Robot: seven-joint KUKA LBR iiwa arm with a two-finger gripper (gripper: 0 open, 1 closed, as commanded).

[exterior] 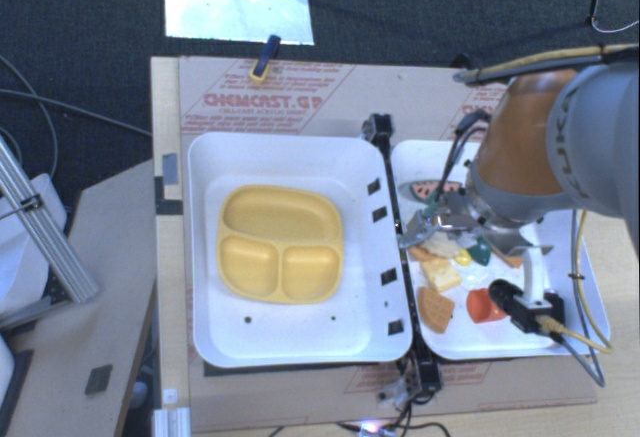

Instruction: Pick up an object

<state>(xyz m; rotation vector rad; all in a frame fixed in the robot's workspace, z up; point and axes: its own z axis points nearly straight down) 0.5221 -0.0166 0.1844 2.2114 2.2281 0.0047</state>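
The arm (550, 140) is reaching in from the right, its gripper (437, 223) hanging over toy food (440, 275) in the right bin (590, 300). A yellow tray (280, 243) is sitting in the left bin (215, 325).

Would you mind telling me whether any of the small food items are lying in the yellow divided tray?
No, the yellow divided tray in the left bin holds nothing, while the small food items lie in the right bin.
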